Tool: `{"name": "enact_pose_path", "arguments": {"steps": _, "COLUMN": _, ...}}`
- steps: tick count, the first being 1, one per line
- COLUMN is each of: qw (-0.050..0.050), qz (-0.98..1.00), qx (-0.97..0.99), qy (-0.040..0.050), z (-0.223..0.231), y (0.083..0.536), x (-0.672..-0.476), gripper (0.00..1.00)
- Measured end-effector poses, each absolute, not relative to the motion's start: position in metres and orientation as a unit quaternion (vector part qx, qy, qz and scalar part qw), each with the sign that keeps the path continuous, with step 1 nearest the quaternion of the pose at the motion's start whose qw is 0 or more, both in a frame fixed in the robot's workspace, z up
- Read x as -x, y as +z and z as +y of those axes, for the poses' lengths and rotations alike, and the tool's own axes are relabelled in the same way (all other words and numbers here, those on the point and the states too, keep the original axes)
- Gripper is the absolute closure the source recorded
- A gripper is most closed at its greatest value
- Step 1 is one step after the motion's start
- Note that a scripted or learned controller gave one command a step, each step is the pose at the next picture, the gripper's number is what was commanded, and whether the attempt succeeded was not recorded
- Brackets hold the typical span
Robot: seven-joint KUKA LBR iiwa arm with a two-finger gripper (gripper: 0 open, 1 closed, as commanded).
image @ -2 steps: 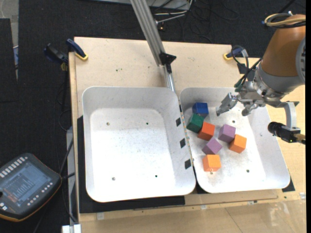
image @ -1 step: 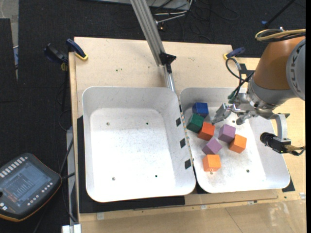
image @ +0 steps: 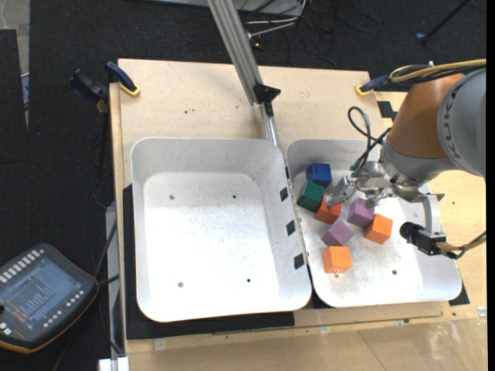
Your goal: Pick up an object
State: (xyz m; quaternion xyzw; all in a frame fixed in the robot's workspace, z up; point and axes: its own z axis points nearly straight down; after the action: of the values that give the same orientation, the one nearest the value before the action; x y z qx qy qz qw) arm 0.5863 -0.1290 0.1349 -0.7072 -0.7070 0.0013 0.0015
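The pale wooden bench (image: 201, 91) carries two shallow white plastic bins side by side, their inner walls touching along a seam that runs down the middle of the view. The left bin (image: 155, 168) has a bare, lightly speckled floor, with open room right up to all four rounded walls. The right bin (image: 433, 284) is crowded in its upper left part, near the seam, while its lower right floor lies free up to the near wall.

In the right bin sit seven small blocks. A blue cube (image: 319, 173) is farthest back, with a dark green cube (image: 311, 196) just in front of it and close to the seam wall. A red-orange block (image: 328, 211) lies beside the green one, partly under the arm's tooling. A purple cube (image: 360, 212) and a second purple cube (image: 336, 234) sit near the centre, an orange cube (image: 378, 229) just to their right, and another orange cube (image: 336, 260) nearest the camera, apart from the walls.

The grey arm with its orange band reaches in from the right, and its claw (image: 346, 193) hangs low over the cluster, between the red-orange block and the upper purple cube. Whether the claw is spread or closed cannot be told from this slant; nothing is plainly between its tips.

A slanted grey metal pole (image: 232, 37) crosses the bench's far side and ends at the seam.
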Motion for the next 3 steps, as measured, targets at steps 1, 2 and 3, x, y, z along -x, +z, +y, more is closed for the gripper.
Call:
{"name": "enact_pose_path", "arguments": {"steps": 1, "qw": -0.001, "qz": -0.707, "qx": 0.707, "qy": -0.0003, "z": -0.129, "y": 0.148, "x": -0.588, "gripper": 1.0}}
{"name": "enact_pose_path", "arguments": {"steps": 2, "qw": -0.003, "qz": -0.707, "qx": 0.707, "qy": -0.0014, "z": -0.14, "y": 0.199, "x": -0.588, "gripper": 1.0}}
{"name": "enact_pose_path", "arguments": {"steps": 3, "qw": -0.003, "qz": -0.708, "qx": 0.706, "qy": -0.0021, "z": -0.132, "y": 0.259, "x": -0.593, "gripper": 1.0}}
